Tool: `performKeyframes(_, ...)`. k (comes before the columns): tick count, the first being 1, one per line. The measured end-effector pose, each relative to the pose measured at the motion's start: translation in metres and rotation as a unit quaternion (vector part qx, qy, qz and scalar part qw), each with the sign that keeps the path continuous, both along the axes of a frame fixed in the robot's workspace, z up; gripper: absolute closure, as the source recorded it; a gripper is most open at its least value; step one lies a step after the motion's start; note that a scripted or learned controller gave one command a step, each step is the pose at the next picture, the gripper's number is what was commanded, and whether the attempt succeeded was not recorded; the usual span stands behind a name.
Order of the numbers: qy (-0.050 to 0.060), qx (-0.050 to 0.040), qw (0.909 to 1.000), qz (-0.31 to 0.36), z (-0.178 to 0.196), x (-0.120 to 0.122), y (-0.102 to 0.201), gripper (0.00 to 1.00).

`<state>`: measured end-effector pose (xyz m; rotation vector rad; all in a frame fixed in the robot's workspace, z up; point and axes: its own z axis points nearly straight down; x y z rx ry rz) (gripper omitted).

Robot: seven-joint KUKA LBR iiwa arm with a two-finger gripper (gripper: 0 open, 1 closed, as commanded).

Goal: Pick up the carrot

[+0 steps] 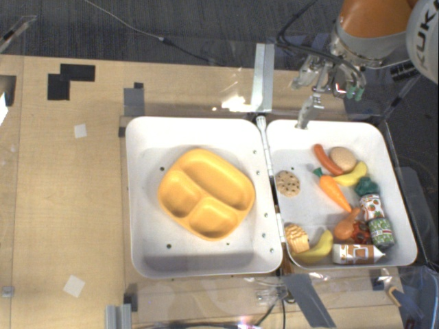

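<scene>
1. The carrot (pixel 334 191) lies at a slant in the right bin (pixel 302 139), its green end toward the cookie (pixel 287 183).
2. A banana (pixel 352 175) touches the carrot's upper side; a sausage (pixel 322 155) and a bun (pixel 342 160) sit just above.
3. The fingers (pixel 310 102) hang above the right bin's far rim, well apart from the carrot; I cannot tell whether they are apart or together.
4. A yellow tray (pixel 205 193) rests in the left bin (pixel 147 184).
5. Both bins sit on the surface (pixel 62 204).
</scene>
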<state>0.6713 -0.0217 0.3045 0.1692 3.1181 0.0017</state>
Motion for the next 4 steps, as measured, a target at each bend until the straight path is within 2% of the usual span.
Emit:
performKeyframes(1,0.007,-0.0021,0.9876,0.157,-0.112,-0.049,-0.083,0.0)
performKeyframes(2,0.001,-0.0043,0.98,0.199,-0.214,-0.071,-0.098,0.0)
performKeyframes(3,0.001,-0.007,0.9268,0.375,-0.215,-0.096,-0.082,0.0)
performKeyframes(4,-0.003,-0.0093,0.9268,0.375,-0.201,-0.092,-0.082,1.0)
